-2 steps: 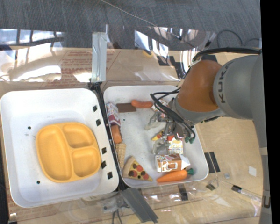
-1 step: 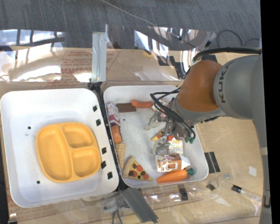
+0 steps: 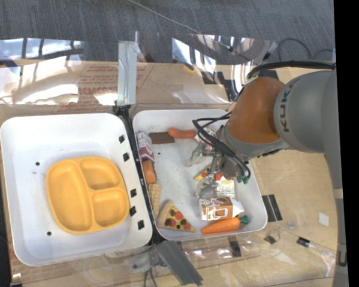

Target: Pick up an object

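Camera view: arm [image 3: 286,113] comes in from the right, orange band above the wrist, and reaches down into the right bin [image 3: 254,193]. Gripper [image 3: 212,171] sits low over the middle of that bin, in among the toy food; jaws are buried in cables and clutter, so can't tell if they're released, clenched or grasping anything. Just beside it on the lower side: a small white and orange carton [image 3: 219,208], with a carrot [image 3: 221,226] lying along the bin's near edge right below the carton. Pizza slice [image 3: 174,219] in the near-left corner of the same bin, a cone-like piece [image 3: 155,197] above it, a sausage-like piece [image 3: 149,171] along the left wall, a wrapped packet [image 3: 145,146] further up. Hot dog [image 3: 182,134] near the far wall, next to a dark brown bar [image 3: 161,137]. Left bin [image 3: 17,136] holds a yellow divided plate [image 3: 86,194], lying flat, well apart from the gripper.
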Controlling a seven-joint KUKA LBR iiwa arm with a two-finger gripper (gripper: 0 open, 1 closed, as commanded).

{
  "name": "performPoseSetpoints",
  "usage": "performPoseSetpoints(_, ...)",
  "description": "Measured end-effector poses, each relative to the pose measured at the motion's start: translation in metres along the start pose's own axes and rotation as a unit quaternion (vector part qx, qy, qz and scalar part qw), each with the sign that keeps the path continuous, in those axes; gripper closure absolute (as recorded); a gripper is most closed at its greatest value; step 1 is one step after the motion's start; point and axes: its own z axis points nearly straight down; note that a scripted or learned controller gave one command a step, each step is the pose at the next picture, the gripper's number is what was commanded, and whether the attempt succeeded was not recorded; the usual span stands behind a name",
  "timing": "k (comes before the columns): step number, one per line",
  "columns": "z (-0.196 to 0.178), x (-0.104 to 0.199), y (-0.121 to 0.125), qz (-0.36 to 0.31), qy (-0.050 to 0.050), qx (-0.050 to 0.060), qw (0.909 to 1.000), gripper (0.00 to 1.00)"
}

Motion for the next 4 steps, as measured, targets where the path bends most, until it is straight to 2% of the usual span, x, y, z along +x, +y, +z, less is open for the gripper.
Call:
performPoseSetpoints(2,0.000,0.000,0.000,0.000,0.000,0.000,1.0000,0.00)
performPoseSetpoints(3,-0.011,-0.003,0.002,-0.004,-0.002,0.000,1.0000,1.00)
performPoseSetpoints(4,-0.067,-0.017,-0.027,0.146,0.001,0.000,0.9892,1.00)
